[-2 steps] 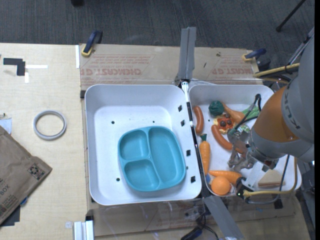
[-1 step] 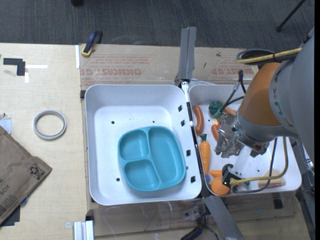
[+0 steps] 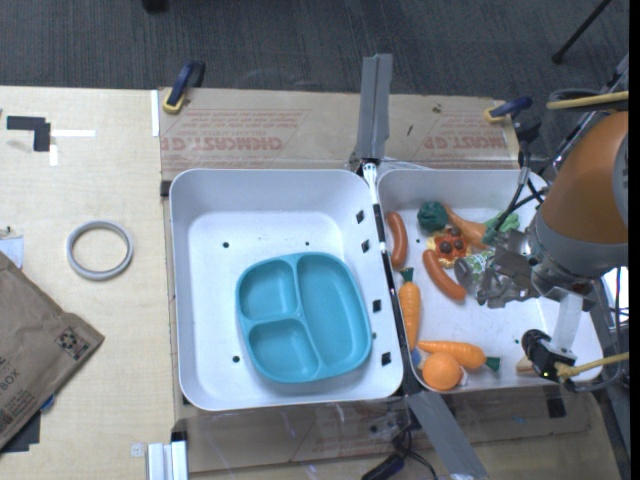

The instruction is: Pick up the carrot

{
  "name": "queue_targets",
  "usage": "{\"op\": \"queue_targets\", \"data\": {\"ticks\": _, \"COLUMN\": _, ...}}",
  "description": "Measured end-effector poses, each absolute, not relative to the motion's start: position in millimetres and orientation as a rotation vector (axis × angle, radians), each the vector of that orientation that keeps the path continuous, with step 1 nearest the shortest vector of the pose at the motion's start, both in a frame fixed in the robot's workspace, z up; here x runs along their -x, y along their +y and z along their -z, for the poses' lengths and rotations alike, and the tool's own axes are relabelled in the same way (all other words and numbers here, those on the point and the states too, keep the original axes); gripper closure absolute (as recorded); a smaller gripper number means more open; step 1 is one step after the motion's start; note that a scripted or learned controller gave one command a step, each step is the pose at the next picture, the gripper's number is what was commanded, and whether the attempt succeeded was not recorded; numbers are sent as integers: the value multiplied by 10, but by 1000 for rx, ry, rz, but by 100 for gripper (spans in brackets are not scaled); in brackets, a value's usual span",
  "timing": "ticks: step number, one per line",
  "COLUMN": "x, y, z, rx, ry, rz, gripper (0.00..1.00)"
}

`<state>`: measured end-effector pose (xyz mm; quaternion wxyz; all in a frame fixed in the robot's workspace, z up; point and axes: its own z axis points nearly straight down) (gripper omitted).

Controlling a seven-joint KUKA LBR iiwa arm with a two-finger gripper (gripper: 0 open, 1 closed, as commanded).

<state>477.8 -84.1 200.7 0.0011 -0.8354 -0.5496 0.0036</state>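
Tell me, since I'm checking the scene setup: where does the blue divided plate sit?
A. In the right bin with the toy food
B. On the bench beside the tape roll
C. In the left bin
C: the blue divided plate lies flat on the floor of the left bin, apart from the toy food in the right bin.

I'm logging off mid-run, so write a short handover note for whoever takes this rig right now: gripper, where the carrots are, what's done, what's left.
Gripper: low over the middle of the right bin, among the toy food; whether it is open or shut cannot be read from the camera view.
Carrots: one upright against the right bin's left wall; one lying along the front, beside an orange ball. Both are apart from the gripper.
Left bin holds a blue divided plate.
Done: arm is in the right bin.
Left: no carrot is lifted yet; grasp one and raise it.
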Motion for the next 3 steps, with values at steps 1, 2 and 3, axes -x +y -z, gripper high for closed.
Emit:
{"op": "queue_targets", "data": {"ticks": 1, "x": -4778, "y": -839, "z": -2007, "rx": 2622, "ry": -1726, "rz": -12, "gripper": 0}}
{"op": "queue_targets", "data": {"ticks": 2, "x": -4779, "y": -539, "z": -1879, "rx": 2569, "ry": -1800, "rz": -12, "gripper": 0}}
{"op": "queue_targets", "data": {"ticks": 3, "x": -4779, "y": -421, "z": -1876, "rx": 2483, "ry": -1917, "rz": -12, "gripper": 0}}
